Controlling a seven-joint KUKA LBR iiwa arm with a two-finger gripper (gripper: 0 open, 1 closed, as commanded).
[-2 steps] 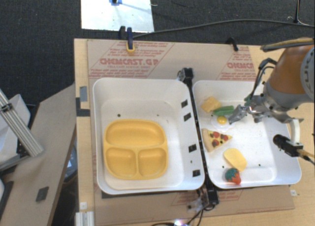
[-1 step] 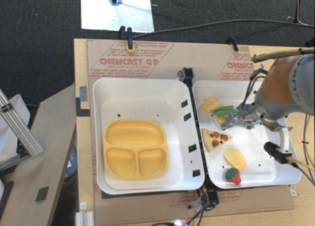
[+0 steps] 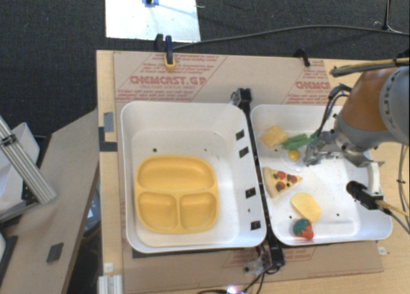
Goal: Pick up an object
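The right bin (image 3: 359, 225) holds several toy foods. A yellow cheese block (image 3: 273, 136) lies at its upper left, with a green leafy piece (image 3: 297, 140) and a small yellow ball (image 3: 293, 155) beside it. A pizza slice (image 3: 280, 180) lies near the divider. Lower down sit a yellow oval piece (image 3: 306, 207) and a red and green strawberry (image 3: 303, 228). My gripper (image 3: 312, 155) hangs low over the bin, just right of the yellow ball and the green piece. No object shows between its fingers.
The left bin (image 3: 138, 126) carries a yellow divided plate (image 3: 176, 192). The grey and orange arm (image 3: 371, 104) reaches in from the right over the right bin's upper edge. Black clips line the divider between the bins.
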